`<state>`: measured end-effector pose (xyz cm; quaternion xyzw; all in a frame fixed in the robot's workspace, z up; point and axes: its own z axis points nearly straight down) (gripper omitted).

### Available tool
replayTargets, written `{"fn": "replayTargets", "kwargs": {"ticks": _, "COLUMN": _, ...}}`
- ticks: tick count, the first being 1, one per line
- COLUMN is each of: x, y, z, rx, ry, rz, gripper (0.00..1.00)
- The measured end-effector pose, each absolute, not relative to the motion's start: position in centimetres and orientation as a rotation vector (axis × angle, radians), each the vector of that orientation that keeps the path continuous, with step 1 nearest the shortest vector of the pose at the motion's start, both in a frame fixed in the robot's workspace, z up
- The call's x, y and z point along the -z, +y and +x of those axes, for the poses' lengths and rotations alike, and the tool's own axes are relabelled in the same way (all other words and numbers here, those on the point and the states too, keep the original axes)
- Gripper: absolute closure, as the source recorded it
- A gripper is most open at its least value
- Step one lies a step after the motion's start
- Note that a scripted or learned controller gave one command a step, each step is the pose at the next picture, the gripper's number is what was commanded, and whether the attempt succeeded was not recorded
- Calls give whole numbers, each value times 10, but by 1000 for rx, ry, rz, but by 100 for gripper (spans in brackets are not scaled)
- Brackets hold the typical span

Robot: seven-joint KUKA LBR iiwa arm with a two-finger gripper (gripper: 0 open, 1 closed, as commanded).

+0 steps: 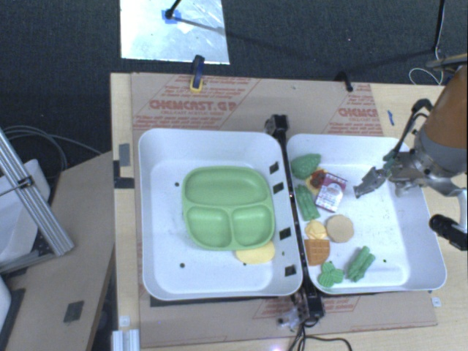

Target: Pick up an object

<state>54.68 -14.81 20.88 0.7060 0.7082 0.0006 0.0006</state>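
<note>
Reaching in from the right, the pincer was seen above the right bin, with nothing visible between its tips; whether it was released or clenched could not be told. The nearest item, a small red-and-white packet, lay just to the left of the tips, apart from them. Further left, against the divider between the bins, a green leafy piece and a long green pod were found. Below the packet, one round tan disc, one yellow piece and one orange-brown wedge were grouped close together. Two more green toy vegetables lay near the front wall of that bin, well apart from the pincer. In the left bin, one green divided tray with three compartments was placed, and one yellow flat piece was tucked at its front edge. Both bins rested on the cardboard-covered surface.
</note>
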Motion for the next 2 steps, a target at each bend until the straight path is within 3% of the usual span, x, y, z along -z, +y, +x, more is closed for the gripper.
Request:
{"fn": "replayTargets", "kwargs": {"ticks": 1, "x": -159, "y": -135, "z": 600, "rx": -2, "ry": 2228, "rz": 2213, "gripper": 0}}
{"fn": "replayTargets", "kwargs": {"ticks": 2, "x": -101, "y": -127, "z": 639, "rx": 0, "ry": 2218, "rz": 2219, "gripper": 0}}
